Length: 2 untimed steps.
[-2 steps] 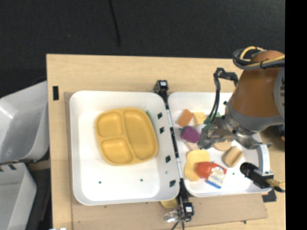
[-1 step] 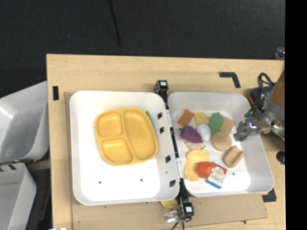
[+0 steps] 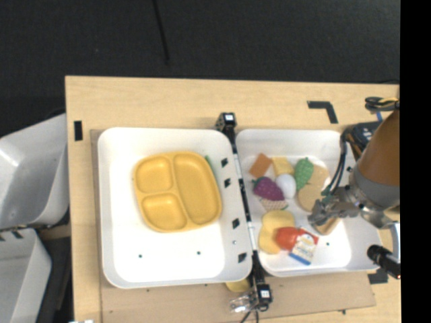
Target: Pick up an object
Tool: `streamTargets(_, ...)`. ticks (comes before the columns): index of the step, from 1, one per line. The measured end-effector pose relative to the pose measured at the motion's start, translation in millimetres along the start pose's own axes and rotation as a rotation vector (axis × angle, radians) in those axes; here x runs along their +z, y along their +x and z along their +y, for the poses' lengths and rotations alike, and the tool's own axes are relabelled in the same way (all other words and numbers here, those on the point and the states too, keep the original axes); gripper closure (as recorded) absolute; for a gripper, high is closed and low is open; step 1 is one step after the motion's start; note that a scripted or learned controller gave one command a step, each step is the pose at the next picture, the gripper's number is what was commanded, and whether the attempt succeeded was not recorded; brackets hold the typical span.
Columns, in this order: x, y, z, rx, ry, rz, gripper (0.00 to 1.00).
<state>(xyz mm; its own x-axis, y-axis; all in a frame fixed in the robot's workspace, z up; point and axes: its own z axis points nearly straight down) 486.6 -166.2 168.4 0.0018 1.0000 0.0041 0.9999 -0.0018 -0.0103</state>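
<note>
The right bin point(image 3: 337, 261) holds several toy foods: an orange piece point(image 3: 261, 165), a green vegetable point(image 3: 304, 172), a white egg point(image 3: 287, 184), purple grapes point(image 3: 269, 189), a tan round piece point(image 3: 308, 197), a yellow lump point(image 3: 275, 226), a red piece point(image 3: 289, 235) and a small white packet point(image 3: 305, 248). My gripper point(image 3: 322, 215) is low in this bin, just right of the yellow lump and below the tan round piece. A brownish bit shows under its tip; I cannot tell whether it is gripped.
The left bin point(image 3: 121, 247) carries a yellow divided plate point(image 3: 178, 190). A black latch strip point(image 3: 236, 180) runs between the bins. The grey arm with its orange band point(image 3: 384, 160) covers the right bin's right side. Cables lie at the bench's far right.
</note>
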Motion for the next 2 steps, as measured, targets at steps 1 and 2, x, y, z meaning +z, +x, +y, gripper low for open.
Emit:
streamTargets(1, -54, 96, 5, -0.013, -0.011, -0.001, 1.00)
streamTargets(2, -28, 183, 2, -0.011, -0.002, -0.002, 1.00)
